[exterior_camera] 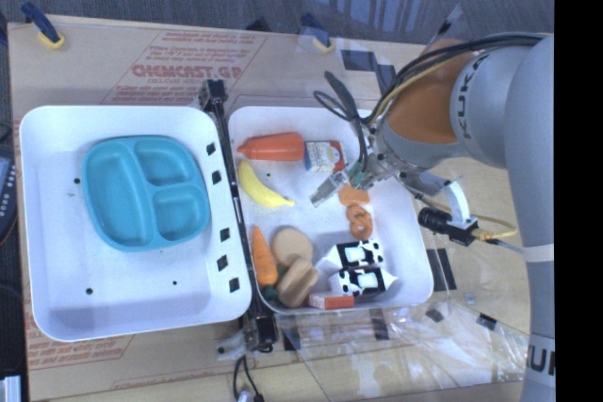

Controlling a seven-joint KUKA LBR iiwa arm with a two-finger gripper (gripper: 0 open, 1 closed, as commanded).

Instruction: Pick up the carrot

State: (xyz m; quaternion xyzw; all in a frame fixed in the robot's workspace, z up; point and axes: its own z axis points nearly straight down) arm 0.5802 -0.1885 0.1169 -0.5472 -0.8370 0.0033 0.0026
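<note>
The carrot (pixel 263 256) is a short orange taper with a green end. It lies along the left wall of the right bin (pixel 412 231), beside two tan bread-like pieces (pixel 294 264). My gripper (pixel 341 186) hangs over the middle of that bin, up and to the right of the carrot and well apart from it. Its fingers (pixel 325 193) look spread, with nothing clearly between them. A small orange piece (pixel 353 196) sits just under the right finger, and an orange ring (pixel 359 221) lies below that.
A long orange-red item (pixel 272 146) and a small carton (pixel 325 154) lie at the bin's back, with a banana (pixel 262 186) in front of them. A black-and-white checkered block (pixel 361 266) sits at the front right. The left bin (pixel 47 278) holds a blue divided plate (pixel 146 191).
</note>
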